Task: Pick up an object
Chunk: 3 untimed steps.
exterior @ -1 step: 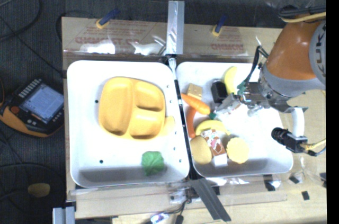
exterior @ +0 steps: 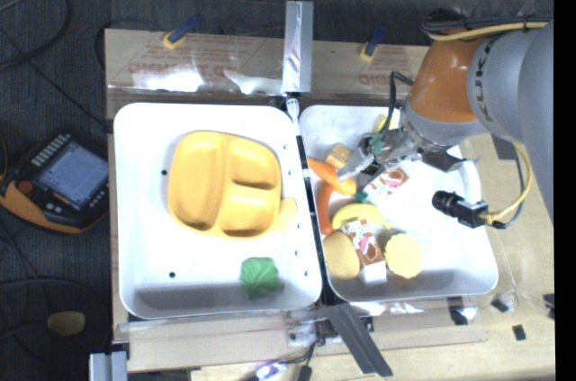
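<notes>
The grey arm's gripper (exterior: 376, 156), its fingers' state impossible to tell, hovers in the right bin (exterior: 481, 267) near its left wall over an orange carrot (exterior: 331, 177), which likely calls for a straight descent, closing across its narrow width.

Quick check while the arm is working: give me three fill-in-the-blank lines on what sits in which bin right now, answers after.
1. The yellow divided tray lies in the ____ bin.
2. The small leafy toy near that bin's front wall is coloured ____.
3. The gripper hangs over the ____ bin, near the orange carrot.

Answers: left; green; right
</notes>
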Available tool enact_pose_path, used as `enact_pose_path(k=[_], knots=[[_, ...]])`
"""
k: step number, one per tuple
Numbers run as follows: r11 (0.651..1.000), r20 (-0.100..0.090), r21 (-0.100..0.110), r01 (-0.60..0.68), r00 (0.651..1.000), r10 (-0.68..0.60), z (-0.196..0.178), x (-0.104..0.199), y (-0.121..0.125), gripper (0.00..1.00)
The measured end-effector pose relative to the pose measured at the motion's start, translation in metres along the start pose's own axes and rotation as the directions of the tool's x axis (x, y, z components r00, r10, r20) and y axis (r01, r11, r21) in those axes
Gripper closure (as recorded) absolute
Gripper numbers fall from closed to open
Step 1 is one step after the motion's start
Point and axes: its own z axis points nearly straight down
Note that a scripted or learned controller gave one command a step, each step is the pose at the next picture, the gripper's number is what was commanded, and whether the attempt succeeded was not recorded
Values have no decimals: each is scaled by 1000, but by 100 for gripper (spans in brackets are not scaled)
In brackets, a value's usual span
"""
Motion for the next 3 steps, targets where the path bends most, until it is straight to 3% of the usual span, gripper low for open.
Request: enact_pose_path(k=[1, 2, 3], knots=[[999, -17, 36, 13, 1000, -12, 34, -7, 52, 0], [1000, -3, 11, -12, 1000, 12, 38, -4, 18, 0], [1000, -5, 9, 29, 1000, -29, 35, 19, -66, 0]])
